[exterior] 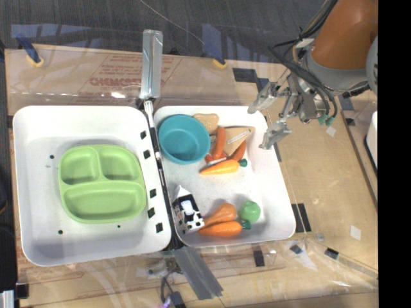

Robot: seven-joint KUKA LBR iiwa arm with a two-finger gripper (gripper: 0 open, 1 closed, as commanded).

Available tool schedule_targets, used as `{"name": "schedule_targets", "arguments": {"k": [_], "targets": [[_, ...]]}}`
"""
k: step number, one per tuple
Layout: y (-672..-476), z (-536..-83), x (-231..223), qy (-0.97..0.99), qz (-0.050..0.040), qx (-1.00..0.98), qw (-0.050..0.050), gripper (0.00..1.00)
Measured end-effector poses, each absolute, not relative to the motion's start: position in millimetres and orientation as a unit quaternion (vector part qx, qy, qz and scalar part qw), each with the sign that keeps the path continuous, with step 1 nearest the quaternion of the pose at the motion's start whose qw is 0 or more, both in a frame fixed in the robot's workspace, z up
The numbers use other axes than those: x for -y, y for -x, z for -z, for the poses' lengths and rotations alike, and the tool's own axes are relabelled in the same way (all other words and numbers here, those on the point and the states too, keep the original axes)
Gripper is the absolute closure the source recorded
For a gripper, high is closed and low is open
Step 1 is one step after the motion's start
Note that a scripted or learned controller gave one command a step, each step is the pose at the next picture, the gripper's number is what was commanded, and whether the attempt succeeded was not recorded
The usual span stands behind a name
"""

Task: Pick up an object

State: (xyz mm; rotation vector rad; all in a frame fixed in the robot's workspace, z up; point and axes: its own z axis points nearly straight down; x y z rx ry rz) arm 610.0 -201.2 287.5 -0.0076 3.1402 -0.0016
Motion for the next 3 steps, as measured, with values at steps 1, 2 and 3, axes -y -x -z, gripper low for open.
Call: {"name": "schedule_targets", "arguments": {"k": [1,2,3], "targets": [[-627.8,-174.7,208.9,-0.041,-0.0012,-0.999,-0.004,0.00],[-625.7,-100.8,164.3,-0.145,0.0007,-0.989,0.008,0.00],[-596.0,-102.7,144.6,-0.235,0.0075,-0.972,0.014,0.00]]}}
